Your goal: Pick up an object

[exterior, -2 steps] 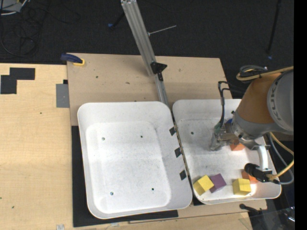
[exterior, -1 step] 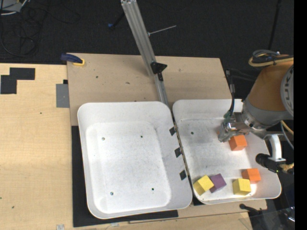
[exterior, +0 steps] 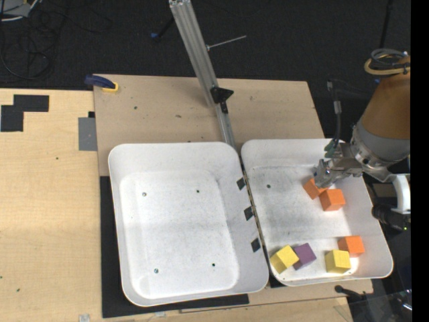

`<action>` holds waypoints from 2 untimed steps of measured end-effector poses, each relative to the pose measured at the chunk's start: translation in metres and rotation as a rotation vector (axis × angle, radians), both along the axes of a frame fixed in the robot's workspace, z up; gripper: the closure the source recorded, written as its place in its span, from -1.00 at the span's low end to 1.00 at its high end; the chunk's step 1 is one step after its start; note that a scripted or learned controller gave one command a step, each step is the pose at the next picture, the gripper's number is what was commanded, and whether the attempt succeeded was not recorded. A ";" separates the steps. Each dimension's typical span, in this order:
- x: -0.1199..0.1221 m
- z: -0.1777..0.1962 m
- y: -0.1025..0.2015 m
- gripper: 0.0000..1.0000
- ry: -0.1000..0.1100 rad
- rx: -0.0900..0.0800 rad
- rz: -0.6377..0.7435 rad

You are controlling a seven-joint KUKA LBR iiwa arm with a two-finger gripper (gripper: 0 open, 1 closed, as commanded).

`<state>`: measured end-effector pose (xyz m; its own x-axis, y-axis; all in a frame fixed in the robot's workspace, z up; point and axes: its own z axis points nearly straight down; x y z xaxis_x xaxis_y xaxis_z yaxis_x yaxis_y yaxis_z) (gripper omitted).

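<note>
Camera view: fixed above, looking down at a slant on both bins.
Left bin [exterior: 134, 159]: white and shallow, sitting on the near part of the counter [exterior: 40, 200].
Right bin [exterior: 281, 154]: white, touching the left bin along a clipped seam; it carries all the blocks.
Near row, left to right: yellow block [exterior: 285, 257] touching a purple block [exterior: 305, 253]; then a second yellow block [exterior: 337, 261] just beside a small orange block [exterior: 353, 245].
Target blocks: two orange blocks, one [exterior: 310, 188] tilted against the other [exterior: 332, 199], in the far right part of the right bin.
Hand [exterior: 326, 173]: low over the orange pair, right at the tilted one; whether it is released or clenched I cannot tell, and nothing reads clearly as held.
Step in hand: judged to be the descent or closing on an orange block.
Next move calls for: a firm closure on one block alone, then a straight lift; the touching neighbour could be dragged or knock the grasp loose.
Surface: pale wood counter, a black mat under the bins.
Room: an aluminium rail [exterior: 201, 66] leans away behind the bins; dark floor with cables at far left.
</note>
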<state>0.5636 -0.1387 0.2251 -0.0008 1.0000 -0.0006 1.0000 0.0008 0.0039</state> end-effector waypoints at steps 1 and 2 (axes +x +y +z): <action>-0.002 0.063 0.001 1.00 -0.001 -0.001 0.000; -0.007 0.042 0.051 1.00 0.008 0.003 0.003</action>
